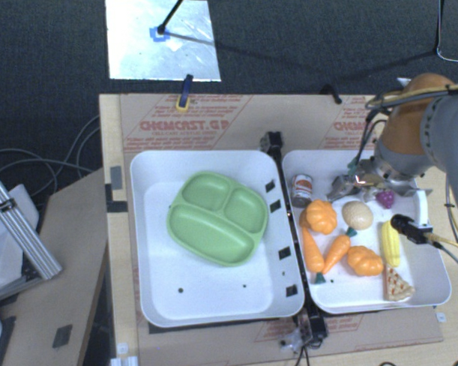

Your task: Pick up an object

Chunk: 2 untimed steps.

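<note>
The hand (354,180) is hovering low over the right bin (437,287), near a small can (302,189) and egg (357,214); whether it is open, I cannot tell. A green tray (217,217) is lying in the left bin (154,294).

arm (429,126) cut off (right edge), fingers blurred

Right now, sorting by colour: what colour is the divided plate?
Light green, seen in the camera view.
</note>
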Available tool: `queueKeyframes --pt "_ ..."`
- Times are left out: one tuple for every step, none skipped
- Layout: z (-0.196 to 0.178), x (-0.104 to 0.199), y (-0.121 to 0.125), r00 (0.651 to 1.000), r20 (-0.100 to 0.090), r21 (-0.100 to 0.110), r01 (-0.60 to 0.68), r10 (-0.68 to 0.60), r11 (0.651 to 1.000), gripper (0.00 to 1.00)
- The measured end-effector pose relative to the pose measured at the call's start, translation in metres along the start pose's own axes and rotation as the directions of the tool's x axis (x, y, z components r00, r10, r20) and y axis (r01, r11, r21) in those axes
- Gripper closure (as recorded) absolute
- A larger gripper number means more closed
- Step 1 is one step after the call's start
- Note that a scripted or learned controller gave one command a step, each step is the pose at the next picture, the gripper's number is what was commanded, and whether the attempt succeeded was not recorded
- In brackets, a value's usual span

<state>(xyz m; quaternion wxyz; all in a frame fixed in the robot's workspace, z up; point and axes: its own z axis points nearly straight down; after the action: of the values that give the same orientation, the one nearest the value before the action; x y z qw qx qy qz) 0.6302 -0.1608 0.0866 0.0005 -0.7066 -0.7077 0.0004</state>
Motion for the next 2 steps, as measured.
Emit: queueKeyframes --pt "-0.014 0.0 0.002 1.0 0.001 -0.006 0.0 0.0 1.0 1.0" --pt "-0.062 -0.007 -0.004 1.0 0.001 -0.004 -0.001 0.001 1.0 1.0"
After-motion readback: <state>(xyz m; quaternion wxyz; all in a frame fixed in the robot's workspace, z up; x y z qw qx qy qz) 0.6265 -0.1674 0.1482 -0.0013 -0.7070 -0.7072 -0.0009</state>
